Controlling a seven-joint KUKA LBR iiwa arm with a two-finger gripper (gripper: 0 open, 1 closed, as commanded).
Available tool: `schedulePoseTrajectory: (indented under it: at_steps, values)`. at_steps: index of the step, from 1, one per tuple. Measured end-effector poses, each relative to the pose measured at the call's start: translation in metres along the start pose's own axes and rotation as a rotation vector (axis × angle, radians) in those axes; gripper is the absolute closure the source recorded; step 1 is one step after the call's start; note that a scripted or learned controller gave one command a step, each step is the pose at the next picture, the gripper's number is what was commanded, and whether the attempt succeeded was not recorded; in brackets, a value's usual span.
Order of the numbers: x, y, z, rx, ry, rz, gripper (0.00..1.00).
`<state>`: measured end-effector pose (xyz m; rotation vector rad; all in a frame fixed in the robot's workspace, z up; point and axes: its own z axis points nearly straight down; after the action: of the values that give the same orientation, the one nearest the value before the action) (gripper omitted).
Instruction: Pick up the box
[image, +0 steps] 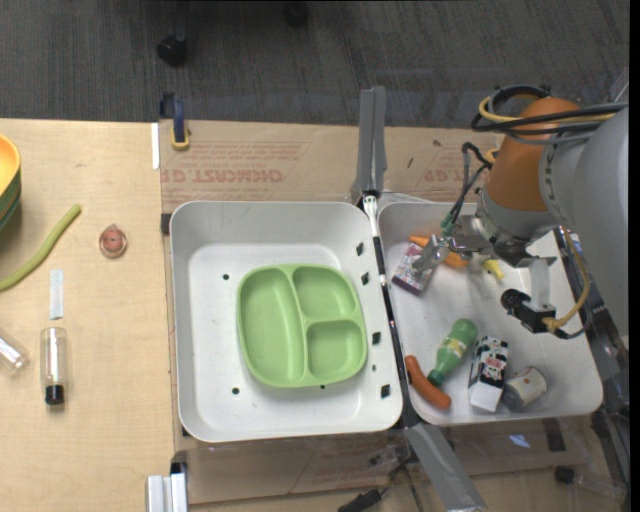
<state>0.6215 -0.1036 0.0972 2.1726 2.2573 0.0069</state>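
On the table (90, 400), two shallow white bins sit side by side. The left bin (200, 330) holds a green divided tray (302, 325) lying flat near its middle. The right bin (570, 395) carries the clutter: a green bottle (453, 348) tilted near the centre, an orange-red carrot-like piece (427, 385) along the near left wall, a white carton with black patches (489, 372) just right of the bottle, and a grey rounded object (526, 385) touching that carton on its right. A small orange piece (453, 260) and a yellow bit (493, 268) lie near the far wall.

The box (411, 266), small with a purple and white face, lies in the far left part of the right bin, close beside the wall that divides the two bins. The arm reaches in from the right, its orange band (520, 165) above the wrist, and the gripper (437, 250) sits low over the far end of the bin. Its fingers (430, 256) are just beside the box's right edge, seemingly touching it; whether they are spread or pressed together cannot be told, and the box is not seen between them.

Left of the bins, the bare table carries a green bean-like strip (45, 250), a pink round item (113, 241), and a clear vial with a dark end (53, 365).
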Motion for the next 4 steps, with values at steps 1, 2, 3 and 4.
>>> schedulePoseTrajectory:
  at_steps: [1, 2, 3, 4]
  values:
    - [0.002, 0.001, -0.01, -0.001, 0.001, -0.004, 1.0]
    - [-0.009, 0.015, -0.001, -0.001, 0.0, -0.246, 1.0]
    - [0.004, 0.039, -0.099, 0.007, 0.002, -0.46, 1.0]
    - [0.004, 0.039, -0.099, 0.007, 0.003, -0.461, 0.0]
